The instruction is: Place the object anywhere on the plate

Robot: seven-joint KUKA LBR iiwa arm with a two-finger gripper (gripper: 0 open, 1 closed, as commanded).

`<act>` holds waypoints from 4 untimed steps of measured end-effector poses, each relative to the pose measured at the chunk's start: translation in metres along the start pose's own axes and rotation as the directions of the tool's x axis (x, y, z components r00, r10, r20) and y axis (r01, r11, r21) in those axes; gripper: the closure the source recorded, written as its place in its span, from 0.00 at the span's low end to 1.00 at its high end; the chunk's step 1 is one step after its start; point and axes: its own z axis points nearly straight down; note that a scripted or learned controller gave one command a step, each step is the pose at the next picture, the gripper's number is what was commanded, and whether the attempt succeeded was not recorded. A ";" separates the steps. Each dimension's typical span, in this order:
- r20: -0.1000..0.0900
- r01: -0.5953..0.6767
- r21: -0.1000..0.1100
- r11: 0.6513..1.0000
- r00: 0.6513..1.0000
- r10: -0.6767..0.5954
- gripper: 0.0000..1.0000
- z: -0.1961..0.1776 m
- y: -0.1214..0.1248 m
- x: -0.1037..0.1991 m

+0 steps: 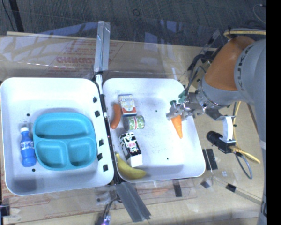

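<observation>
A blue plate (64, 139) with three compartments lies in the left bin (18, 93). Over the right side of the right bin (154, 90), my gripper (177, 112) is shut on the wide end of an orange carrot (178, 126). The carrot's tip points toward the front of the bin. The arm comes in from the right, and the gripper is far to the right of the plate.
A blue bottle (27, 146) lies just left of the plate. On the left side of the right bin are a red-and-white carton (126, 103), an orange sausage (115, 115), a green can (134, 122), a cow-patterned carton (131, 149) and a banana (129, 171).
</observation>
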 end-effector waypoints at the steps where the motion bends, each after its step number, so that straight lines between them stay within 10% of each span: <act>1: 0.001 0.086 -0.001 0.996 0.996 -0.086 1.00 -0.038 -0.027 0.097; 2: 0.002 0.162 0.000 0.987 0.987 -0.162 1.00 -0.022 0.025 0.174; 3: 0.002 0.135 0.002 0.991 0.991 -0.135 1.00 -0.003 -0.009 0.241; 4: 0.002 0.134 0.002 0.991 0.991 -0.134 0.00 -0.003 -0.008 0.241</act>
